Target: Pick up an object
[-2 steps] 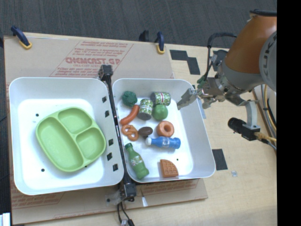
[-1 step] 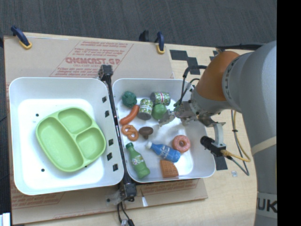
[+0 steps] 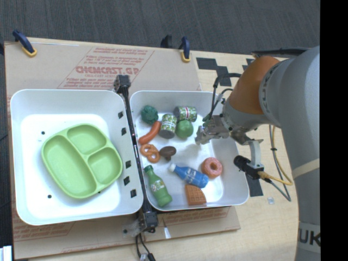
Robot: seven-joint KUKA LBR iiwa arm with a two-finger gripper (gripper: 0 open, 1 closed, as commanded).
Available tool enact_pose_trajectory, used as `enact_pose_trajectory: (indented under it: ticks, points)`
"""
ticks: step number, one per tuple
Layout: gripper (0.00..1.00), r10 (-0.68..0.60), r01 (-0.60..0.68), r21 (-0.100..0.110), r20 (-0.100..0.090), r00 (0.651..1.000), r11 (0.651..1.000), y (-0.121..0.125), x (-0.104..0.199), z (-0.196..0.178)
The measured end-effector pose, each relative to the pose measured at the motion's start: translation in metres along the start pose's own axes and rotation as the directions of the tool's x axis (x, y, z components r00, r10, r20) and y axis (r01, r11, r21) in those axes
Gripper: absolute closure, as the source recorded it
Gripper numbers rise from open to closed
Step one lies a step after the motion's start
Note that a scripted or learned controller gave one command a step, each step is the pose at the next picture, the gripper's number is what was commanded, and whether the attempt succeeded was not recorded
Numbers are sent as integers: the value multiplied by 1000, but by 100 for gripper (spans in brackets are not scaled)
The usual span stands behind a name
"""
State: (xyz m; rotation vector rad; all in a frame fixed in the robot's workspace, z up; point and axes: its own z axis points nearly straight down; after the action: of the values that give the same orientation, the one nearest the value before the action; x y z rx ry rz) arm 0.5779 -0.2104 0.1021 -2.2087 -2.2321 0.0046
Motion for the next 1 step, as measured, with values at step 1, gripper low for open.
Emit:
enact_pose_trajectory:
  ticks: [1]
  points:
    - [100,4,-4,-4,0,1000,1000,0,-1,-135]
